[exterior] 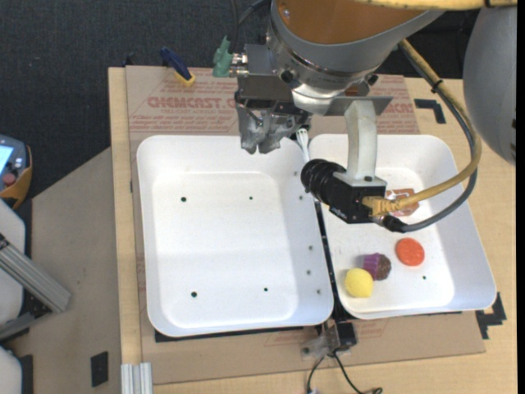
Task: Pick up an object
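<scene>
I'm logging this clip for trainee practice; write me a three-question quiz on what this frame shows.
1. True or false: the yellow ball lies in the left bin.
2. Which item sits nearest the yellow ball? A) orange ball B) purple object C) blue clip
3. Over which bin's far edge does the gripper hang?

Key: 1 false, it lies in the right bin. 2 B. 3 The left bin's, near the divide between the bins.

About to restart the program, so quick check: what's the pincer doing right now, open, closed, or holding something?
Pincer: over the back rim of the left shallow white bin; open or shut cannot be told, and nothing is visibly held.
</scene>
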You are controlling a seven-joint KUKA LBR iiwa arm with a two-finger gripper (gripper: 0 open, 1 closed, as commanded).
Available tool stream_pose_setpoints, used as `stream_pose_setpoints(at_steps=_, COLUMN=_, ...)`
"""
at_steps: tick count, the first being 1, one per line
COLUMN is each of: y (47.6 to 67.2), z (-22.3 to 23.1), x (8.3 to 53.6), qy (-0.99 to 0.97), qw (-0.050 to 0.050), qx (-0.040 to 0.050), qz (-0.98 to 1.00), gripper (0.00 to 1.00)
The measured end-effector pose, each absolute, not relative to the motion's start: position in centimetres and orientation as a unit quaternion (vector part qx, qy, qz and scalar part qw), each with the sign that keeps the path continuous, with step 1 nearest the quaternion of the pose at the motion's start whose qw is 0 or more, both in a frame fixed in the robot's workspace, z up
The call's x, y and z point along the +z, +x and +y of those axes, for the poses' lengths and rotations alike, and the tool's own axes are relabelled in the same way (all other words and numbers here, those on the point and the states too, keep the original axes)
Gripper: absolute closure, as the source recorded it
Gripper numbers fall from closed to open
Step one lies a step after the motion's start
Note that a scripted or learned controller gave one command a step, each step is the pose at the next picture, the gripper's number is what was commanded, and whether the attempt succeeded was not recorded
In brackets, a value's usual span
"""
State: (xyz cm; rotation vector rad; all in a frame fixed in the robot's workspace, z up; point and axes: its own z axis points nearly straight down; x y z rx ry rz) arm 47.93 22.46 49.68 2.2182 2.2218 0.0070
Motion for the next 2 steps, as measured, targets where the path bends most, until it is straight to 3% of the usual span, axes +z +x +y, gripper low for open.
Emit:
stream_pose_setpoints(at_steps=1, y=47.9, z=22.5, x=53.1, qy=0.707, qw=0.001, qx=0.003, qz=0.708, gripper=1.0)
stream_pose_setpoints(at_steps=2, y=47.9, z=22.4, x=51.3, qy=0.707, qw=-0.001, qx=-0.0021, qz=0.707, gripper=1.0)
